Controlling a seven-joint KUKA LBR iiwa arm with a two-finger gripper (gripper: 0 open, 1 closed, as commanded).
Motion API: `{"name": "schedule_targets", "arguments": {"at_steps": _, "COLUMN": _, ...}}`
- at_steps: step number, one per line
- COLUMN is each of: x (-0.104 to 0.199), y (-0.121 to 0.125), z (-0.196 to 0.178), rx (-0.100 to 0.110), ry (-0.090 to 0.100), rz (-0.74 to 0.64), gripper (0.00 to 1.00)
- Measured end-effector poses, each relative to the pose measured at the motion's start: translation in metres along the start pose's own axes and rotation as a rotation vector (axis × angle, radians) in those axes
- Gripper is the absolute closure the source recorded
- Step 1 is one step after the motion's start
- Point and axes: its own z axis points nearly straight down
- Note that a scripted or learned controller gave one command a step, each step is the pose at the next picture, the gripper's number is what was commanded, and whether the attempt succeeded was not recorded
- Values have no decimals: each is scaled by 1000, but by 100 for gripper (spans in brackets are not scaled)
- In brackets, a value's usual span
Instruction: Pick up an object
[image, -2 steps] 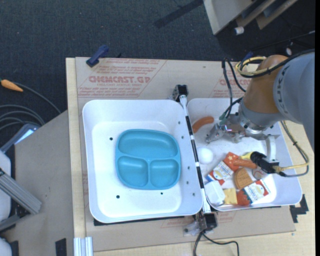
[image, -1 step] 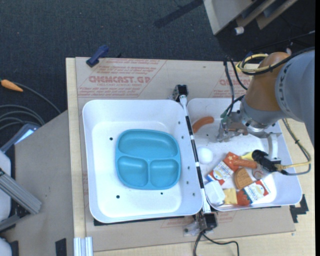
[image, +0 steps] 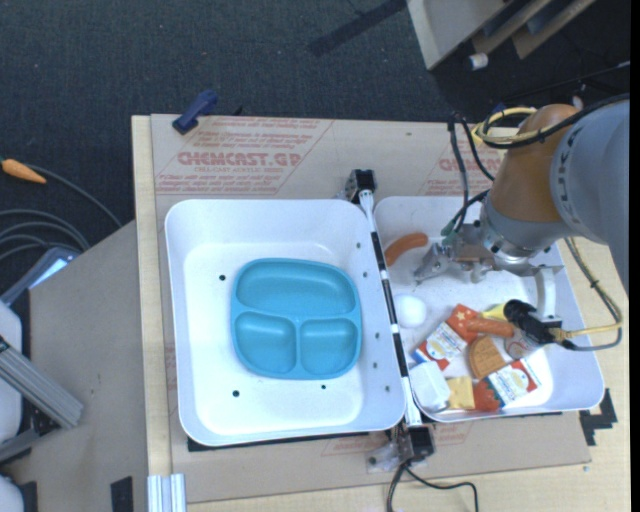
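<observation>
Fig.: approach step, nothing lifted yet. L bin holds a blue tray. R bin holds the candidates: sausage at back, white ball by the divider, packets heaped at front. End effector hangs low just R of sausage; spread vs. pressed together: cannot tell. Next move calls for centring over one item, prob. sausage, then descending. Obstacles: divider wall, crowded heap, cables beside the wrist.

You get bright, even overhead light; the white bins glare slightly, shadows stay soft, and the arm at 2 o'clock looks blurred
</observation>
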Motion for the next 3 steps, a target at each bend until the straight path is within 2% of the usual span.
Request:
{"name": "schedule_targets", "arguments": {"at_steps": 1, "x": -3, "y": -81, "z": 10, "rx": 0, "ry": -1, "rz": 0, "gripper": 0}}
{"name": "schedule_targets", "arguments": {"at_steps": 2, "x": -3, "y": -81, "z": 0, "rx": -2, "ry": -1, "rz": 1, "gripper": 100}}
{"name": "schedule_targets", "arguments": {"at_steps": 3, "x": 18, "y": -70, "z": -111, "rx": -1, "ry": -1, "rz": -2, "gripper": 100}}
